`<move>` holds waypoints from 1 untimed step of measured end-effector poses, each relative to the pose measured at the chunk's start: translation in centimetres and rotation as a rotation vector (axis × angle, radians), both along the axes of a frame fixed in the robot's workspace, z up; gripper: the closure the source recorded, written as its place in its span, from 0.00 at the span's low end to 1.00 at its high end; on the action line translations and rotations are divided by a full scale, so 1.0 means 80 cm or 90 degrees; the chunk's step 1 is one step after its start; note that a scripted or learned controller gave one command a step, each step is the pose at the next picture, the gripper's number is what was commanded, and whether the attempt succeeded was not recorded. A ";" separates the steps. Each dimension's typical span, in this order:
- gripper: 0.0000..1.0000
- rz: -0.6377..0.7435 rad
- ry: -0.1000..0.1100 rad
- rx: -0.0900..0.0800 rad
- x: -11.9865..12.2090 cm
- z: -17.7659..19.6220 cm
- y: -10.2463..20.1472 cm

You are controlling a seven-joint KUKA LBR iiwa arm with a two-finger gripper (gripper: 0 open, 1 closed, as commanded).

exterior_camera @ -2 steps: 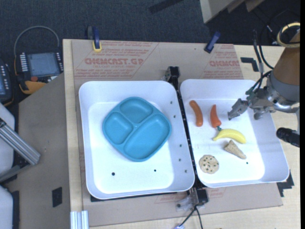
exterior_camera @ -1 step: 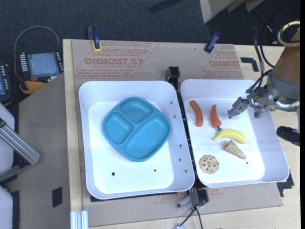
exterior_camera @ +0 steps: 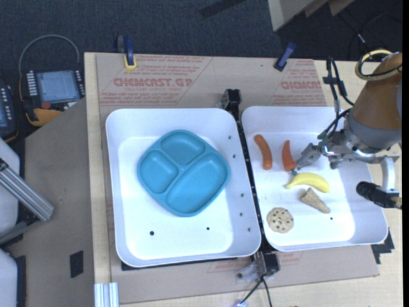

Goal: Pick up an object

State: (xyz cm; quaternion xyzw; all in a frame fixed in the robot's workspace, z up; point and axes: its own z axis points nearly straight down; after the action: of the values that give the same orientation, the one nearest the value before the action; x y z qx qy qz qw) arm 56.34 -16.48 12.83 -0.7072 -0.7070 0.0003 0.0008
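1. Red pepper [exterior_camera: 287,153] lies in the right bin [exterior_camera: 364,229], one of two shallow white bins set side by side on a brown worktop [exterior_camera: 192,75] with red lettering printed on it.
2. Two clamps grip the far edge of the worktop: a yellow and blue clamp [exterior_camera: 130,53] on the left and a blue clamp [exterior_camera: 284,56] further right.
3. Dark carpet [exterior_camera: 192,11] surrounds the worktop, and a control pendant [exterior_camera: 57,85] with a small screen and a looped cable sits off to the left.
4. The left bin [exterior_camera: 128,222] carries a blue divided plate [exterior_camera: 184,171] with three compartments, lying flat near its middle.
5. The pepper is small, slim and slightly curved, lengthwise in the far half of its bin, just beside an orange sausage [exterior_camera: 262,152] on its left.
6. Nearer the camera lie a yellow banana [exterior_camera: 308,181], a tan wedge [exterior_camera: 314,201] just right of it, and a round cookie [exterior_camera: 280,220] with dark chips.
7. The grey arm [exterior_camera: 377,107] reaches in from the right, and the hand [exterior_camera: 299,162] points down at a slant with its tip close to the near end of the pepper, just above the banana.
8. Whether the hand is apart or together cannot be told from this angle, and nothing is seen held in it.
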 end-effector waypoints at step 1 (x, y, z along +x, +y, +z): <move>0.00 0.000 0.002 0.001 -0.001 -0.058 0.001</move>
State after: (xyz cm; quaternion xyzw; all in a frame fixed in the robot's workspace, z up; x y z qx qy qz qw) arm 56.26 -16.42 8.20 -0.7073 -0.7069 0.0011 0.0023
